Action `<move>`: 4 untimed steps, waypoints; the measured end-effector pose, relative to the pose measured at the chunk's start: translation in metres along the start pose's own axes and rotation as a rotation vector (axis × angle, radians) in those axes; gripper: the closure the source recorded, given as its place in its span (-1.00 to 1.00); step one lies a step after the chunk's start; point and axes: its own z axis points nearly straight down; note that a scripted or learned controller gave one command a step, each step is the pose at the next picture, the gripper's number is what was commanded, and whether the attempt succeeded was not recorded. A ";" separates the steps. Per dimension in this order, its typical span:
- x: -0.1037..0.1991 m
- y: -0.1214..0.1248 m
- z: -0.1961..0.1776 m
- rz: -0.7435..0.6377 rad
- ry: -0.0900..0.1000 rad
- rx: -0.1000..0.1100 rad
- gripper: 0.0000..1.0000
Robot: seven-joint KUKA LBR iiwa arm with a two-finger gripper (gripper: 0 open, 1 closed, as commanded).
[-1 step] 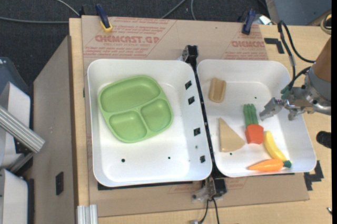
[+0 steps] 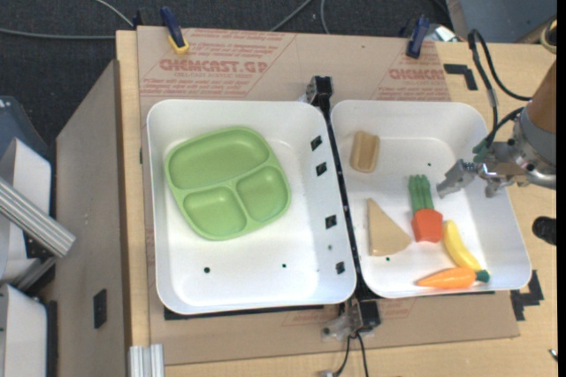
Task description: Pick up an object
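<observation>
1. Nothing is picked up yet: the red-and-green vegetable (image 2: 424,211), banana (image 2: 461,246), carrot (image 2: 449,279), wedge (image 2: 386,228) and tan block (image 2: 364,151) all lie on the right bin (image 2: 398,120) floor.
2. The gripper (image 2: 469,174) hangs at that bin's right side, near the vegetable; whether it is released or clenched, I cannot tell.
3. Descent, grasp and lift all remain.

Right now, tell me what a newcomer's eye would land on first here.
The big green divided plate dominates the left bin. Next come the bright toys in the right bin: a yellow banana and an orange carrot near its front right corner. The gripper hangs over that bin's right side.
</observation>
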 end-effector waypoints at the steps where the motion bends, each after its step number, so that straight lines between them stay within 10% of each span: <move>1: 0.002 0.002 0.042 0.001 0.002 0.004 -1.00; 3: -0.002 0.004 0.116 0.000 0.001 0.002 -1.00; 4: -0.002 0.004 0.104 0.001 0.001 -0.001 1.00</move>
